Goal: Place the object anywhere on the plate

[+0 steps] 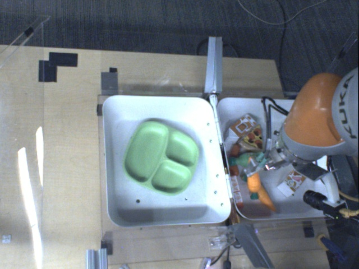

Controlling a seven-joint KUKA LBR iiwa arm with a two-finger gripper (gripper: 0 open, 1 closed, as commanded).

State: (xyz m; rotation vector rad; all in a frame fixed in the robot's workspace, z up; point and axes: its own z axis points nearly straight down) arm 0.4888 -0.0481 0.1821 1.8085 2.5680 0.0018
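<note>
From the camera view, the gripper (263, 164) hung low over the right bin's (305, 206) left side, among small toy foods near an orange carrot-like piece (259, 192). Whether it gripped anything could not be told. Such pieces looked light, rigid and smooth, best pinched mid-body. The green plate (161, 157) sat mid-left bin (115, 200).

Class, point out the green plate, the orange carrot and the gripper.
green plate (161, 157), camera view, middle where compartments meet
orange carrot (263, 197), camera view, mid body
gripper (263, 162), camera view, around its tip
</note>
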